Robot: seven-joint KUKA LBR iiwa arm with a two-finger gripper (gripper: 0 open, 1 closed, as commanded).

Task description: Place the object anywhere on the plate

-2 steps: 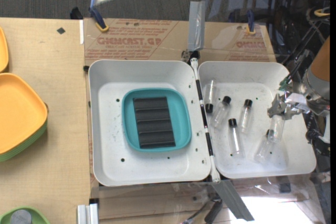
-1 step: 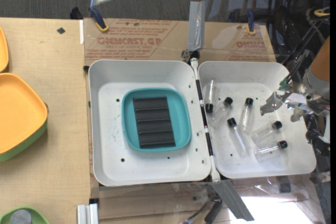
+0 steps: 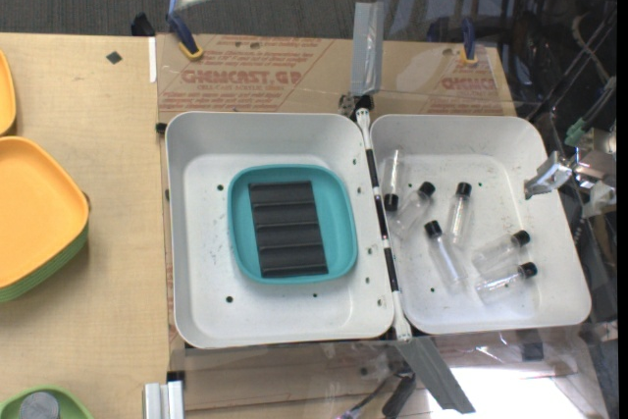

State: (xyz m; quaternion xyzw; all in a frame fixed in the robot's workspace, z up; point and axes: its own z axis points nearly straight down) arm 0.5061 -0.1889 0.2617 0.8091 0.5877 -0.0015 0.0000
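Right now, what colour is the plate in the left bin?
Teal plate, holding a dark ribbed insert; camera view.

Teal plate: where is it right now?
In the camera view, the teal plate sits in the middle of the left white bin, holding a dark ribbed insert. The clear vials lie in the right bin beside it.
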